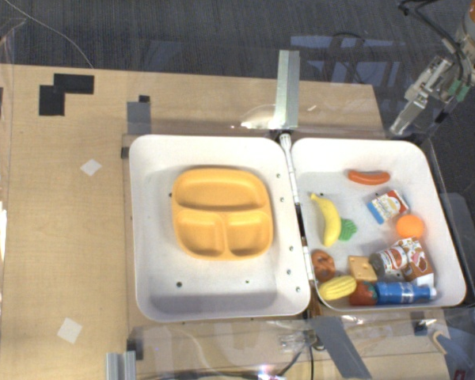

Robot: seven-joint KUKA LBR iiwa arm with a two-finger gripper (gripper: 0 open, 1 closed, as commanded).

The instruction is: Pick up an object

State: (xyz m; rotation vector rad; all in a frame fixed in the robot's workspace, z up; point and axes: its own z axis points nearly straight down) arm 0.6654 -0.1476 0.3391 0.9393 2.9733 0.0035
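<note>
The right bin holds several toy foods: a red sausage near the back, a banana beside a small green piece, a little carton, an orange, a printed can, a blue bottle and a yellow piece at the front. My gripper hangs at the upper right, beyond the bin's back right corner, tilted down and to the left. Nothing shows in it.
The left bin carries a yellow divided plate. A metal post rises behind the seam between the bins. Black cables run at the top right, behind the arm.
</note>
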